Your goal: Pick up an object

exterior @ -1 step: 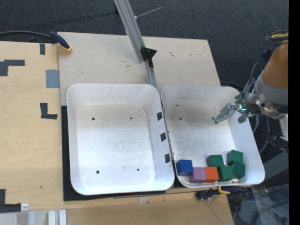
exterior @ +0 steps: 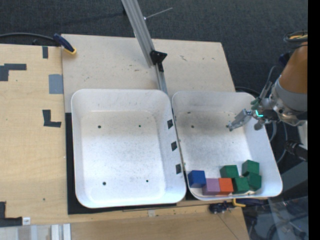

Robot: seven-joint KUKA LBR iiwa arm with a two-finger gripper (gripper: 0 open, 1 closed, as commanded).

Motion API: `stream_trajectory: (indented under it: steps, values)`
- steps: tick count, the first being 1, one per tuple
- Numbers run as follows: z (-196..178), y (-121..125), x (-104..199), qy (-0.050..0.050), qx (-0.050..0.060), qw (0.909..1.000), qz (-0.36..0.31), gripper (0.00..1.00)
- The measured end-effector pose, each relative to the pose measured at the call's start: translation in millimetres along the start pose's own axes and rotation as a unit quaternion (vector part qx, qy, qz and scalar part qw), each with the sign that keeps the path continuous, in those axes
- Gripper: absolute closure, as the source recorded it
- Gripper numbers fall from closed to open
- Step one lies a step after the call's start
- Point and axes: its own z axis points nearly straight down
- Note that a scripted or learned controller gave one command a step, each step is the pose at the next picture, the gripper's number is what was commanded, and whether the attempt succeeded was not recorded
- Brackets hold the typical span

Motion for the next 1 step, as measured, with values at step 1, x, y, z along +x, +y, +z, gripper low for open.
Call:
stream_trajectory:
  steps: [1]
  values:
    - [43.7,-2.9,1.0,0.0,0.002,1.0,0.001,0.0]
